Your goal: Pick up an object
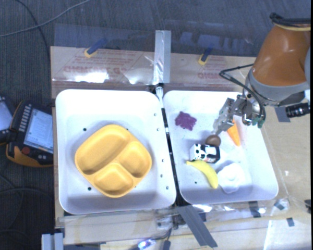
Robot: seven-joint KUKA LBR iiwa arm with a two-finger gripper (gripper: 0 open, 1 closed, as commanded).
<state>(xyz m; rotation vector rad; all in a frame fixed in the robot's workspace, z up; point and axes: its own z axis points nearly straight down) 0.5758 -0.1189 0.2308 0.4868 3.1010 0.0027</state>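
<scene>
One fixed overhead camera looks slantwise down on both bins [68, 191].

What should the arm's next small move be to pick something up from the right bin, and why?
Probably a short move down and toward the view's left, onto the small brown object. The gripper sits just up and to the right of it in the right bin, nearer to it than to the banana or the purple piece. The orange carrot-like piece lies beside it, so go gently.

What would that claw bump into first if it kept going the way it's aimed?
Probably the small brown rounded object just below the gripper, which points down and left into the right white bin. The black-and-white cow toy lies just beyond. Depth is hard to judge.
</scene>
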